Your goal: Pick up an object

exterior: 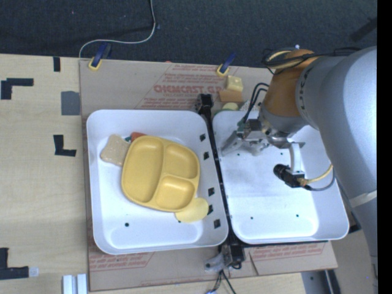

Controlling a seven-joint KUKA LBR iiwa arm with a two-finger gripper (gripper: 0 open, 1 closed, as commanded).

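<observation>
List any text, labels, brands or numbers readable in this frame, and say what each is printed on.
Red printing on the cardboard sheet behind the bins: blurred, no word can be read with confidence.
Red printing along the cardboard's front edge: too small and blurred.
The yellow divided plate, the white bins and the arm carry no readable text.

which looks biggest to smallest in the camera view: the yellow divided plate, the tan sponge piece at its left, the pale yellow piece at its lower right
1. yellow divided plate, by far the largest.
2 and 3. tan sponge piece and pale yellow piece look about alike; the plate partly covers both, so I won't rank them.
</observation>
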